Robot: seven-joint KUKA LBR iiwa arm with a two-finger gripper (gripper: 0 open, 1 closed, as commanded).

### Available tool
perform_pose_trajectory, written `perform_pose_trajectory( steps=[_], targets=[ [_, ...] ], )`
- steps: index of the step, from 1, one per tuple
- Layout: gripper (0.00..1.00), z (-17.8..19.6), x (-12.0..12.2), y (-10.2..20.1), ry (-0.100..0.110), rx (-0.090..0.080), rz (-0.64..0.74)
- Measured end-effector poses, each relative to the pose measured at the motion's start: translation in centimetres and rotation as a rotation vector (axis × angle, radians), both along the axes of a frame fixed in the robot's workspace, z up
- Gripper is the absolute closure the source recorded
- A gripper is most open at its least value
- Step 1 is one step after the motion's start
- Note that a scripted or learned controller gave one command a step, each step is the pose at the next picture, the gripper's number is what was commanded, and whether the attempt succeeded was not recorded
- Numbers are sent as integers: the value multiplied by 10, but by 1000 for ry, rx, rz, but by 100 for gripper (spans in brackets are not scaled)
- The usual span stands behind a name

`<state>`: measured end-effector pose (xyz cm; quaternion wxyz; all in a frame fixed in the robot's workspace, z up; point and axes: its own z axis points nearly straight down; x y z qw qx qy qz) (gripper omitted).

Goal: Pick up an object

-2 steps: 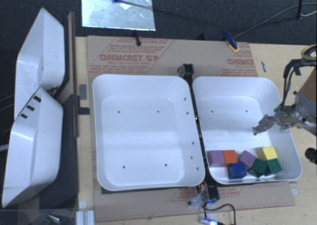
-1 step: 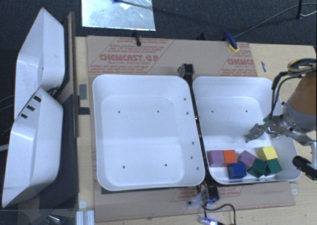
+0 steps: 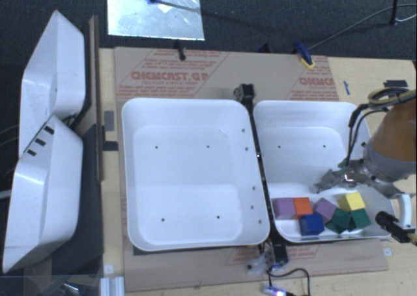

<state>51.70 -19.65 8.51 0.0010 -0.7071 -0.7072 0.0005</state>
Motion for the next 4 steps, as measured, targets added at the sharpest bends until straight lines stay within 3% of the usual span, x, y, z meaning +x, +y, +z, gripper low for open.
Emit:
perform_pose_trajectory(
  steps=[1, 3, 4],
  targets=[
    [100, 12, 1, -1, -4, -1, 0],
    [100, 97, 1, -7, -6, -2, 0],
    [100, 159, 5, -2, -8, -2, 1]
  ],
)
